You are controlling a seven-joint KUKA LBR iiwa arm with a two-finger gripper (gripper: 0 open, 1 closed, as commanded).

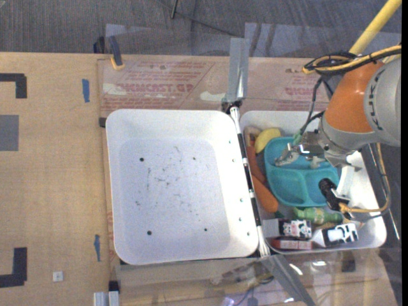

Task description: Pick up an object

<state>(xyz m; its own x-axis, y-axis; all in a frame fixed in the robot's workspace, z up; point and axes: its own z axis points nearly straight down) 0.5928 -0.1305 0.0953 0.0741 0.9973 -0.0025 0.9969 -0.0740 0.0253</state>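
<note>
1. The teal dish [299, 182] lies in the right bin [376, 234], by the counter's right edge, crowded by a yellow piece [268, 137] and an orange piece [262, 187].
2. The jaws [305, 152] sit at the dish's upper rim; can't tell whether they're clenched.
3. The left bin [172, 123] sits alongside.

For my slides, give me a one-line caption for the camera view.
Robot arm reaching over the right bin, above a teal tray among cluttered objects.
</note>
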